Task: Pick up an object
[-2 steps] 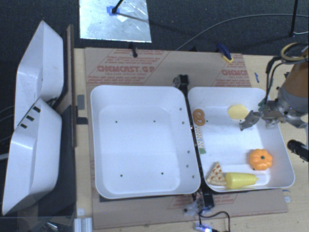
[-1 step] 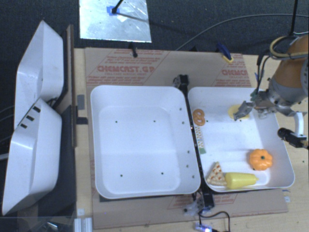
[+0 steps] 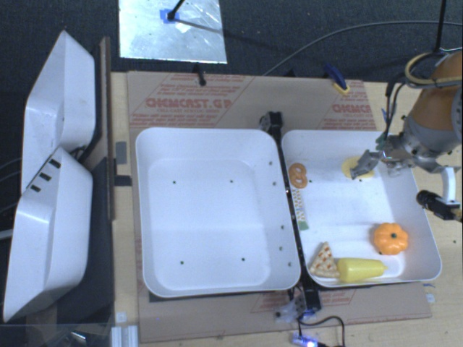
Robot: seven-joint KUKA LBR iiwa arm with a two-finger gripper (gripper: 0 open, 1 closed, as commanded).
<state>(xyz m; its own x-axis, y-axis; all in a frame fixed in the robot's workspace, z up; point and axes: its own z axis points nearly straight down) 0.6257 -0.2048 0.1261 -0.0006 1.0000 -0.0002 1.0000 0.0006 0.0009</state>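
Note:
The right bin (image 3: 427, 266) holds several items. A pale yellow flat piece (image 3: 351, 168) lies near its far wall. An orange pumpkin (image 3: 390, 238) sits near the right wall. A yellow oblong toy (image 3: 359, 269) and a pizza slice (image 3: 325, 261) lie along the front wall. A pretzel (image 3: 297, 173) and a thin patterned strip (image 3: 300, 214) lie by the left wall. My gripper (image 3: 366, 164) reaches in from the right and hangs over the right edge of the pale yellow piece, at or just above it. Nothing is visibly held.
The left bin (image 3: 210, 208) adjoins the right one, with a black divider (image 3: 288, 194) between them. Both rest on cardboard (image 3: 188, 100). Spare white bins (image 3: 51, 186) lean at the far left. A metal sheet (image 3: 171, 19) lies beyond the bench. A black part (image 3: 436, 204) juts over the right bin's right rim.

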